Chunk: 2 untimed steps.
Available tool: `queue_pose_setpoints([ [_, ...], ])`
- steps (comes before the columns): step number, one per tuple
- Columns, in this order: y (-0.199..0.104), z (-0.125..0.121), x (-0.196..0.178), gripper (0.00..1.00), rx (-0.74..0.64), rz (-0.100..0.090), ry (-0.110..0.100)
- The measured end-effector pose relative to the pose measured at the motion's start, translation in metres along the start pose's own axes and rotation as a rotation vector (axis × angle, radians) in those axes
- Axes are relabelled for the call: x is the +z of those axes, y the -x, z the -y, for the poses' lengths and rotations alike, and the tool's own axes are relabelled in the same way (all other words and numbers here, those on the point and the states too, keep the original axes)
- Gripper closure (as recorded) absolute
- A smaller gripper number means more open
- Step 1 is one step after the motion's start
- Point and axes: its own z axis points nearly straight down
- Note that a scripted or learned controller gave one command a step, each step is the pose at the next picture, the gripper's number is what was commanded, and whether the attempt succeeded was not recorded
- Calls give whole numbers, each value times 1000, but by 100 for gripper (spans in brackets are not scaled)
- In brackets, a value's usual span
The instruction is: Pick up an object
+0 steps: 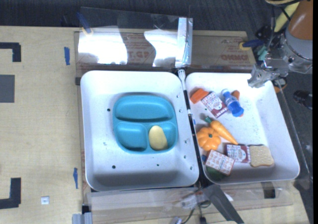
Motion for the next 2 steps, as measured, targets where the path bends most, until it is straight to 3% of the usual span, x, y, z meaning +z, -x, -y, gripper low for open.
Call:
queue_pose_setpoints([
  [1, -1, 1, 4, 0, -1, -1, -8],
  [2, -14, -30, 145, 0, -67, -6, -24],
])
